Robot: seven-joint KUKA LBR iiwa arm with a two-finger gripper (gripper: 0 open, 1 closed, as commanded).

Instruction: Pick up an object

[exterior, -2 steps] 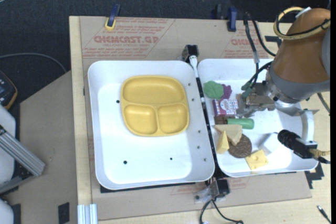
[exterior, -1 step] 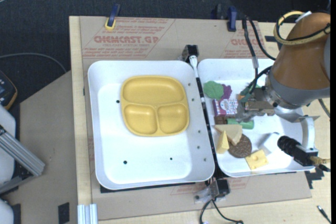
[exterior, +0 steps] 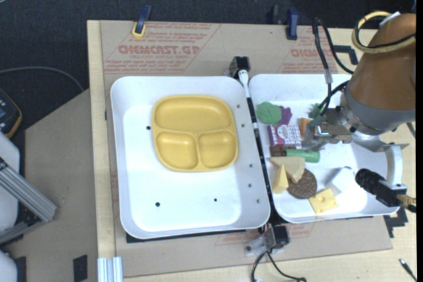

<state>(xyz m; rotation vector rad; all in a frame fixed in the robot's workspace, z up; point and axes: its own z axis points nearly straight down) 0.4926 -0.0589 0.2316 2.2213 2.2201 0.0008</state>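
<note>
The tool [exterior: 322,131] hovers in the right bin [exterior: 344,208] at 3 o'clock of the purple packet [exterior: 285,135]; its opening cannot be determined.

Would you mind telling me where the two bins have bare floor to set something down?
The left white bin has bare floor all round the yellow three-compartment plastic tray, widest in front of it and to its left. The right white bin is crowded: toy food clusters beside the divider, with the grey and orange arm above its right side.

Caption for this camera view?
KUKA arm's gripper over right bin of toy food; yellow divided tray in left bin.
</note>
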